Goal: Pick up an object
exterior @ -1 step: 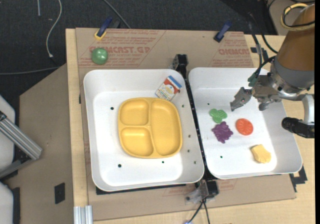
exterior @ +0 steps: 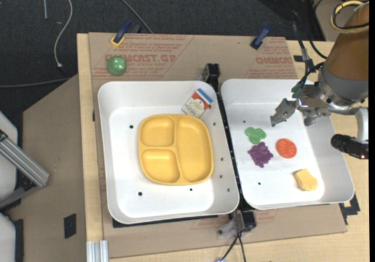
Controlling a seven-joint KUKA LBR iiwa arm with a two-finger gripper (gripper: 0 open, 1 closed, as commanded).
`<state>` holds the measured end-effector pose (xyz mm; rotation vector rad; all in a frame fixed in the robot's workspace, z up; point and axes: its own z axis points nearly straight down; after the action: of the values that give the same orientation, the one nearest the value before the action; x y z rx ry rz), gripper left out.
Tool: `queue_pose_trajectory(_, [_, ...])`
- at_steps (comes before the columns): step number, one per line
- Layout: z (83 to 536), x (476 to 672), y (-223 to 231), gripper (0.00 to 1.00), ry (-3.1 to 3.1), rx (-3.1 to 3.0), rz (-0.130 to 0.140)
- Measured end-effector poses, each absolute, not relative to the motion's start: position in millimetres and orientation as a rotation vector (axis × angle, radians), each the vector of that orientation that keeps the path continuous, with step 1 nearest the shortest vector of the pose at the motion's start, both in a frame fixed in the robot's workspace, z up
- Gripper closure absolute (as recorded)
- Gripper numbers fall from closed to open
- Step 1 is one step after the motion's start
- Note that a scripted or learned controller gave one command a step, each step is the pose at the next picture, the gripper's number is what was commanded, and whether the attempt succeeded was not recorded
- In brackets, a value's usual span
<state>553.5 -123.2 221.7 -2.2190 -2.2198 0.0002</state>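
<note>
My tool [exterior: 291, 111] hangs over the right bin [exterior: 334, 193], its fingers spread and holding nothing. Just below it lie a green piece [exterior: 255, 135], a purple grape cluster [exterior: 260, 153] and a round orange piece [exterior: 286, 148]. Farther below, a yellow chunk [exterior: 305, 179] has its long axis running diagonally.

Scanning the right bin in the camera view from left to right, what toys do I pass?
Green toy → purple grapes → orange toy → yellow toy. The gripper hangs above the bin's far half, with nothing seen between its fingers.
</note>
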Motion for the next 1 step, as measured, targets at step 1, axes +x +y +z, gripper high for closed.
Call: queue_pose_trajectory(1, [160.7, 556.7, -127.6, 0.0, -2.216, -2.217, 0.005])
